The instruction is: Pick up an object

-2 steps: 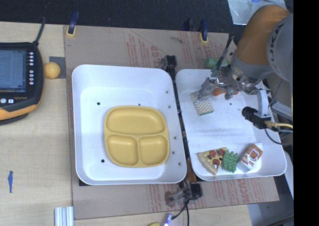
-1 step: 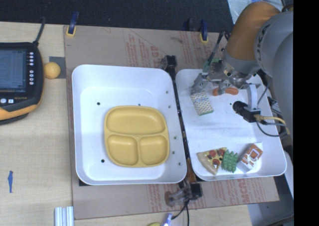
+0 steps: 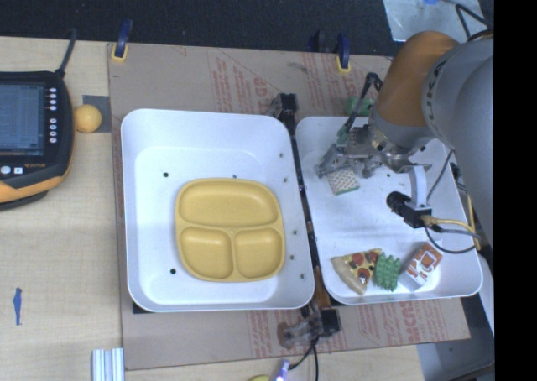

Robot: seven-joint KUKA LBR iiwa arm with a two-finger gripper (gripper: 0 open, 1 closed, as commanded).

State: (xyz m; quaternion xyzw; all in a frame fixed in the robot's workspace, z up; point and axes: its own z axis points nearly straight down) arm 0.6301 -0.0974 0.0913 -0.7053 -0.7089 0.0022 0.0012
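Along the lower edge of the right-hand bin (image 3: 470, 287), at the lower right of the frame, three small toys lie in a row: a pizza slice (image 3: 357, 268), a green block (image 3: 387, 272) touching it, and a red and white carton (image 3: 422, 265) just beside that. In the left-hand bin (image 3: 138, 203), left of centre, rests a yellow divided plate (image 3: 228, 228) with three compartments.

Further up the right-hand bin, the gripper (image 3: 346, 171) reaches down from the grey and orange arm (image 3: 428, 86) at the upper right. Its fingers stand slightly apart around a small pale checked object (image 3: 344, 180), which looks to sit between their tips; whether it is truly clamped or only touched is hard to tell. The object appears to rest on or just above the bin floor.

The object looks light and small, perhaps soft or meshed, so it may shift or slip easily. Its opposite flat sides seem the best place to take hold.

At the far left sits a black and orange control tablet (image 3: 29, 136) beside a yellow ball (image 3: 87, 117).
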